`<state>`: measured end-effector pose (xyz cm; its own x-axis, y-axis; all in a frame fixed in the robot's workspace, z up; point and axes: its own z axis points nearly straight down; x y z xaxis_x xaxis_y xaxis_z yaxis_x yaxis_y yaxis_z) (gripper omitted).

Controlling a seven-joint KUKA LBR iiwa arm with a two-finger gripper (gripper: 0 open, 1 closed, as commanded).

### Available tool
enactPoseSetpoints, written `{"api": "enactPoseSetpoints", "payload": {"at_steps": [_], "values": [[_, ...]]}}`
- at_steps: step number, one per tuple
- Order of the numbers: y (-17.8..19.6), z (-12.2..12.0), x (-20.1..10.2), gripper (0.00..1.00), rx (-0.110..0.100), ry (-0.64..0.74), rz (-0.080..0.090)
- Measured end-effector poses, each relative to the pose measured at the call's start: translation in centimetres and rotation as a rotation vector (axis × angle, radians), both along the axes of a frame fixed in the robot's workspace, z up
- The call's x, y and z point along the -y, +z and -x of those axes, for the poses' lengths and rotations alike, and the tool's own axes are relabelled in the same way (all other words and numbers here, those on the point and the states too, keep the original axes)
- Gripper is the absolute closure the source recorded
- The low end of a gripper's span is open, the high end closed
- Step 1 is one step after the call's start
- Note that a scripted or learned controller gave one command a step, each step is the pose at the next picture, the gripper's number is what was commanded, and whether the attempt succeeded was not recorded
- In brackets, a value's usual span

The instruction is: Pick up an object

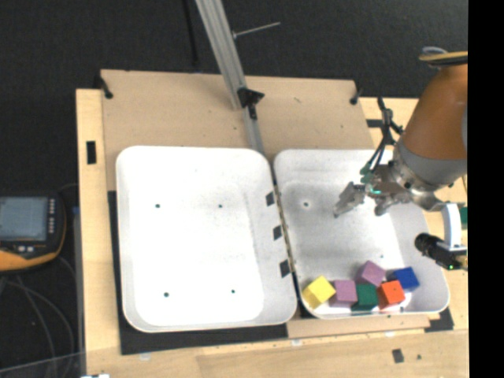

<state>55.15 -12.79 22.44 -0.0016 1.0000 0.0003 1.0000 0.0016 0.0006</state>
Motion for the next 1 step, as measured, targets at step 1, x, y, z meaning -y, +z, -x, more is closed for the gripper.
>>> {"api": "enactPoseSetpoints", "payload": {"at_steps": [1], "values": [[-6.11,6.62,2.45,0.00,-0.009,-0.007,0.000]]}}
